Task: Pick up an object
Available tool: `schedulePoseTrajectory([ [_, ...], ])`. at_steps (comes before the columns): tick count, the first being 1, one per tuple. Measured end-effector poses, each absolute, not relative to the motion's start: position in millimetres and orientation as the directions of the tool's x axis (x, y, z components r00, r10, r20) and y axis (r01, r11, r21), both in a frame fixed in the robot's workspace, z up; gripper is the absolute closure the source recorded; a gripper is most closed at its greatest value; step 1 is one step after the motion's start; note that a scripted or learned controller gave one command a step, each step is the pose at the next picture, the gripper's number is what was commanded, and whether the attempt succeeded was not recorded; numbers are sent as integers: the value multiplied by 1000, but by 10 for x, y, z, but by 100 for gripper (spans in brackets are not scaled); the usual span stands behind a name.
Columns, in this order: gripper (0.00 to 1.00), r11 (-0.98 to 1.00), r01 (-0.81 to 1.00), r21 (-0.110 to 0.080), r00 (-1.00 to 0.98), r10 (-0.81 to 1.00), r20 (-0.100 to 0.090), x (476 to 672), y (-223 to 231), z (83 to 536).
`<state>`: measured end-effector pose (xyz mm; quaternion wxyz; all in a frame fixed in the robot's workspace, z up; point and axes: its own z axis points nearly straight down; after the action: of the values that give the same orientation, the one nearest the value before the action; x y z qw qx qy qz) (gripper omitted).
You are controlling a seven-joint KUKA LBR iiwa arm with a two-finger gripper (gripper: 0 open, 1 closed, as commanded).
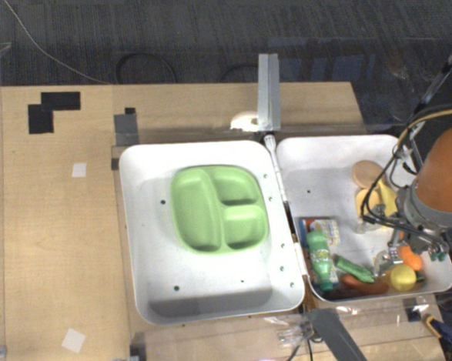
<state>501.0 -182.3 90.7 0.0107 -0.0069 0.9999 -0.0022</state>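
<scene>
1. Near edge of the right bin [325, 165]: a jumble of small glossy toy foods, among them a green bottle [319, 256], a yellow lemon [403, 278] and a brown sausage shape [365, 287].
2. The gripper [397, 255] sits low among them; its grasp can't be made out.
3. Left bin [148, 220]: a smooth green divided plate [217, 208].

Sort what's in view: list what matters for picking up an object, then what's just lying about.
For the job:
- gripper, low in the right bin
- yellow ball
- orange piece
- green bottle
- banana

Lying about:
- green divided tray in the left bin
</scene>
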Motion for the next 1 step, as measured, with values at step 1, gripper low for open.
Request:
schedulePoseTrajectory([
  [1,0,996,-86,-3,-996,-86,-19,5548,-1380,903],
])
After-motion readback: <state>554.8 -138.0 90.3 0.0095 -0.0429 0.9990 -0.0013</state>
